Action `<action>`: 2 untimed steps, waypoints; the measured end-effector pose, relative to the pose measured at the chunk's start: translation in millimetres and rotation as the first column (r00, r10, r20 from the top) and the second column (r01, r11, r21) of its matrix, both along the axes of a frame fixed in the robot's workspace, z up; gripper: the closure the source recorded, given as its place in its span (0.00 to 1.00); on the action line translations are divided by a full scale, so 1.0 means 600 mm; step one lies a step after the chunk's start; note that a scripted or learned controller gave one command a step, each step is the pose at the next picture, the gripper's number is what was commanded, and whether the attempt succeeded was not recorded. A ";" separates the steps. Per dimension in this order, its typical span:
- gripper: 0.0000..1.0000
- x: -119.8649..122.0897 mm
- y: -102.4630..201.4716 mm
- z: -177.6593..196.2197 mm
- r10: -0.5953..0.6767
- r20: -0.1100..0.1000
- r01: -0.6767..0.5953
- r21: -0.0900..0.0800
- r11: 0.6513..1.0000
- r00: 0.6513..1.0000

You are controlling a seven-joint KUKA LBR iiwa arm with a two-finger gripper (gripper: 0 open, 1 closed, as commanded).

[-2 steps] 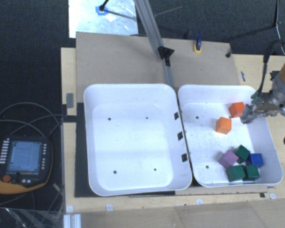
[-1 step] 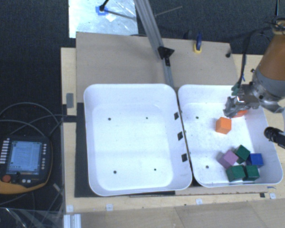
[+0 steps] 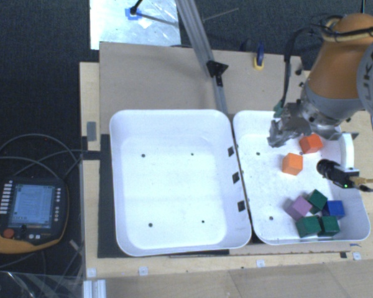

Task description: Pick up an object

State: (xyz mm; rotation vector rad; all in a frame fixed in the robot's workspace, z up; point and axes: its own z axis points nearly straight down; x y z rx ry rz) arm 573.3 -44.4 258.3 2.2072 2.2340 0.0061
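The right bin (image 3: 261, 185) holds several small blocks. An orange cube (image 3: 292, 164) lies near its middle, and a red-orange block (image 3: 311, 144) sits just above it to the right. A purple block (image 3: 298, 207), green blocks (image 3: 317, 199) (image 3: 308, 226) and a blue block (image 3: 334, 208) cluster in the bin's near right corner. My gripper (image 3: 280, 135) hangs over the upper part of the right bin, to the left of the red-orange block and above the orange cube. Nothing shows between its fingers.
The left bin (image 3: 174, 179) lies beside the right one, with small black clips (image 3: 235, 177) along the shared edge. A grey pole (image 3: 199, 39) slants across the bench's back. A teach pendant (image 3: 28, 213) lies on the floor at the left.
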 end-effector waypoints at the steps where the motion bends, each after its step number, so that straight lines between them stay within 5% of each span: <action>1: 1.00 0.009 0.101 0.000 -0.001 -0.001 0.001 0.000 1.000 1.000; 2: 1.00 0.029 0.202 -0.002 -0.001 0.000 0.001 0.001 1.000 1.000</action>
